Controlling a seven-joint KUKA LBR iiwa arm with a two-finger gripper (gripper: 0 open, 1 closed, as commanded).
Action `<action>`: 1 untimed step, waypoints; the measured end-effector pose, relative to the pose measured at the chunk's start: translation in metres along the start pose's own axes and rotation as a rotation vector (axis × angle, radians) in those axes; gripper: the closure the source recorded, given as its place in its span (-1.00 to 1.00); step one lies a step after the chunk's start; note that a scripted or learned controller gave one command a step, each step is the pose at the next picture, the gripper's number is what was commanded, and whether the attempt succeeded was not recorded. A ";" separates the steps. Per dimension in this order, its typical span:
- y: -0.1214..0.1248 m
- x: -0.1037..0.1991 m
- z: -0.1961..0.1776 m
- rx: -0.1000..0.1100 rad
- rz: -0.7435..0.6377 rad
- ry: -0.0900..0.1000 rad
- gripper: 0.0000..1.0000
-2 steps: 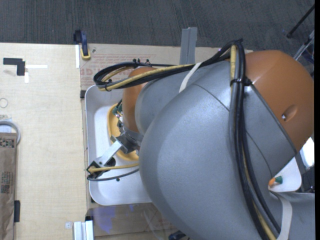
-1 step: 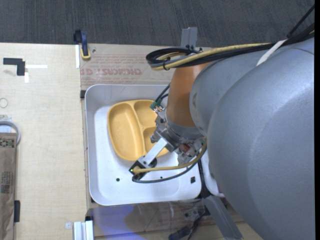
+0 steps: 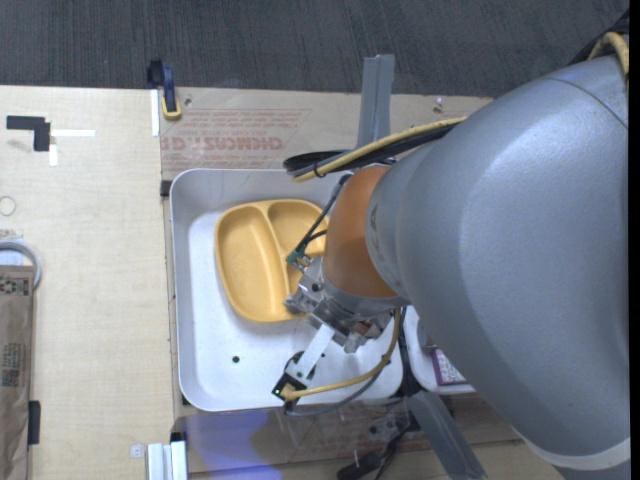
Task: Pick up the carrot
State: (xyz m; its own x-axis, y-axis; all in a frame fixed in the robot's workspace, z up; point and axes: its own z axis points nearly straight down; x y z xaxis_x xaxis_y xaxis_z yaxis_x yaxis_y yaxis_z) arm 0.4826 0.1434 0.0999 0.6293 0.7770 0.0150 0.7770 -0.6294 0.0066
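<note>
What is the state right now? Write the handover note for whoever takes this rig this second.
Gripper: over the left bin, at the right edge of the yellow divided dish; no grasp can be confirmed.
Carrot: its whereabouts cannot be told; the arm covers the dish's right part and much to its right.
Done: nothing that can be confirmed.
Left: locate the carrot, grasp it, lift it.

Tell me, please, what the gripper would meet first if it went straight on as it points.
Probably the white bin floor beside the yellow plate; depth is unclear, so it might be the plate's rim.
</note>
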 end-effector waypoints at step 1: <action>-0.015 0.089 0.010 0.004 0.426 -0.020 -1.00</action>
State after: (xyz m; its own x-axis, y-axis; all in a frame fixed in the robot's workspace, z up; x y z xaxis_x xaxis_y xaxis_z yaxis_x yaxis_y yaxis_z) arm 0.5274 0.2223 0.0908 0.8945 0.4471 -0.0041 0.4471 -0.8945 -0.0002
